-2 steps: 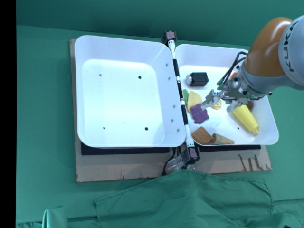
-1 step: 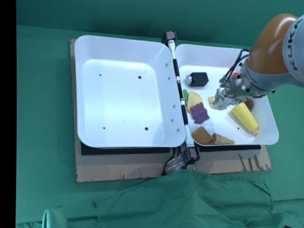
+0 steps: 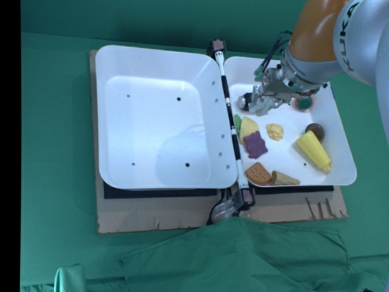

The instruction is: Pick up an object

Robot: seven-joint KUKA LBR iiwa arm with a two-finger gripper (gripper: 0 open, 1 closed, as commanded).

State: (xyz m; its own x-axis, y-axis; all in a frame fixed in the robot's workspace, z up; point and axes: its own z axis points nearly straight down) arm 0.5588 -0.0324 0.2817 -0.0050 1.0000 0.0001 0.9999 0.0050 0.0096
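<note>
Hand hangs low in the far corner of the right bin, probably lining up a pick; can't tell how open it is.

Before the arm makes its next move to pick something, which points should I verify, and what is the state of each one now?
1. Gripper is over the right white bin, at its far left corner: ok.
2. Gripper already carries a thing: cannot tell.
3. Yellow corn-shaped toy lies apart from its neighbours: ok.
4. Purple grape-shaped toy lies free: not ok, it touches the yellow-green pear-shaped toy.
5. Brown waffle-shaped toy has room around it: not ok, it lies close to the bin's near wall.
6. Teal and red thing under the wrist can be identified: cannot tell, partly hidden.
</note>
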